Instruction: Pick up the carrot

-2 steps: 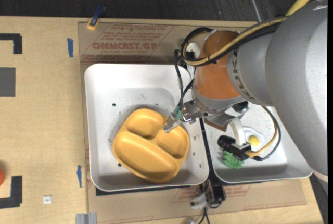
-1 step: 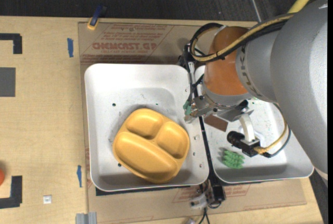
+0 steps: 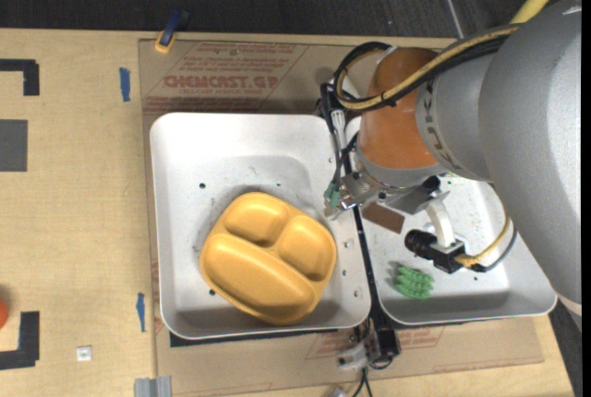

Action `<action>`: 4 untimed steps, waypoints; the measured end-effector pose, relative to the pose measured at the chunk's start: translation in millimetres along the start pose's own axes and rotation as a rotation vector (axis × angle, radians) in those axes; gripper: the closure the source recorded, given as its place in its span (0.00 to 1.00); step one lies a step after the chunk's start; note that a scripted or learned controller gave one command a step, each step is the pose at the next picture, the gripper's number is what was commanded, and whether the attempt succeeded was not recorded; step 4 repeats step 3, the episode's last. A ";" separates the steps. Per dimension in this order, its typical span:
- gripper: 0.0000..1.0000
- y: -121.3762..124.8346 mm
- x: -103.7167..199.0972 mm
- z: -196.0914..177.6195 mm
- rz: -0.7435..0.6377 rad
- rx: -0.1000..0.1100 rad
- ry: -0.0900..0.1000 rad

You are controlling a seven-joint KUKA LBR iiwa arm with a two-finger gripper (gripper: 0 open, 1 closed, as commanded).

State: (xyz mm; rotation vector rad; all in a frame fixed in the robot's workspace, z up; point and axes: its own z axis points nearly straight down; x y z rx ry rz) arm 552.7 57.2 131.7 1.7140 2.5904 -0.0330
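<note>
Two white bins sat side by side on the counter [image 3: 74, 201]. The left bin [image 3: 185, 146] held one large yellow moulded lump [image 3: 268, 255], lobed like a loaf, lying toward its near right corner and taking up much of the floor. The right bin [image 3: 526, 289] was largely covered by the arm [image 3: 499, 100], which reached in from the right with its orange band over the bin's far part. The gripper [image 3: 369, 201] hung low at the wall shared by the two bins; whether it was apart or together could not be told. On the right bin's near floor lay a small green knobbly piece [image 3: 413, 281], just near of the black fitting on the wrist. No carrot could be made out in either bin.
</note>
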 end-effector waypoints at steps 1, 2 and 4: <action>1.00 0.6 -0.2 0.2 0.016 0.000 0.003; 1.00 0.3 -1.2 0.5 -0.022 0.001 0.004; 1.00 0.3 -1.4 0.4 -0.020 0.000 0.005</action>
